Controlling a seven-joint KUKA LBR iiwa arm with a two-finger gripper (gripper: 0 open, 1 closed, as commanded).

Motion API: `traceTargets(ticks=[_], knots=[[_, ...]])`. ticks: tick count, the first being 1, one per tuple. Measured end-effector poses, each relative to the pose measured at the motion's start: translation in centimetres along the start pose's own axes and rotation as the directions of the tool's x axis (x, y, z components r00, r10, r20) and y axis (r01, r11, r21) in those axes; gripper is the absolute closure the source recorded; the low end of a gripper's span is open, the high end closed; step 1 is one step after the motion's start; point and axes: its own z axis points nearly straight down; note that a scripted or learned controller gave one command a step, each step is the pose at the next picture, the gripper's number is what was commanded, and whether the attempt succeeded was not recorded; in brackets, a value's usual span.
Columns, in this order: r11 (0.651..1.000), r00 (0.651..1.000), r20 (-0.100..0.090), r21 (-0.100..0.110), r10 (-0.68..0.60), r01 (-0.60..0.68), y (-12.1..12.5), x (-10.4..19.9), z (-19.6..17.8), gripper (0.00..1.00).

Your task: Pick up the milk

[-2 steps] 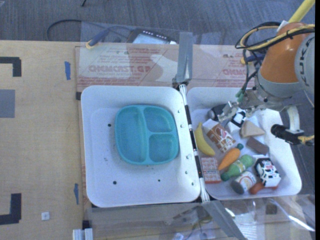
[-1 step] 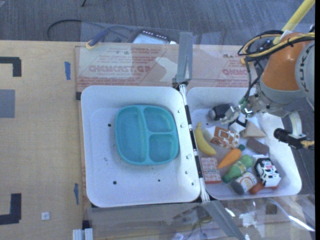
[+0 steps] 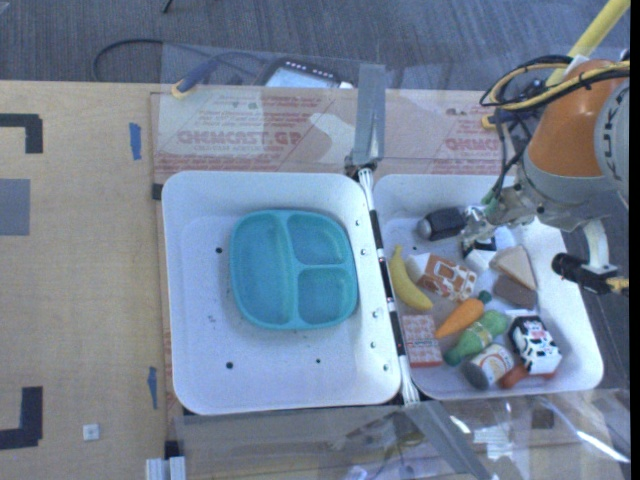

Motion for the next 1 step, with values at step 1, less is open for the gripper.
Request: traceTargets(ticks=[1], knots=[[0.937,0.937,-0.006,0.028,0.349,-0.349,-4.27,8.66,-8.73,1.0]])
